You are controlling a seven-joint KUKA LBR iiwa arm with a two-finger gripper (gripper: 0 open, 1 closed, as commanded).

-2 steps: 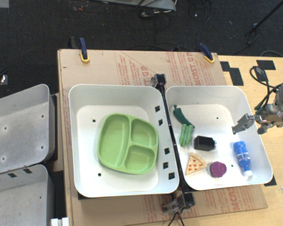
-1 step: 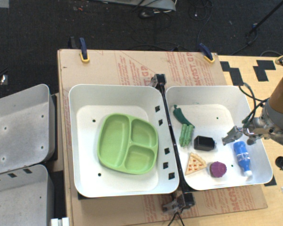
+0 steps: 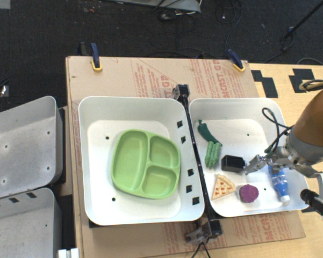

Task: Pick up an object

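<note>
Gripper (image 3: 258, 164) low in right bin (image 3: 234, 112), beside black block (image 3: 232, 163); I can't tell its opening (nothing visibly held). Approach step; next, close on block.

Dark carpeted floor (image 3: 37, 31) strewn with black cables (image 3: 231, 4) surrounds the brown bench board (image 3: 145, 77)

One fixed camera looked down at a slant from above the bench (image 3: 166, 79), far enough to take in both white bins (image 3: 91, 144) and dark floor beyond the bench.
</note>
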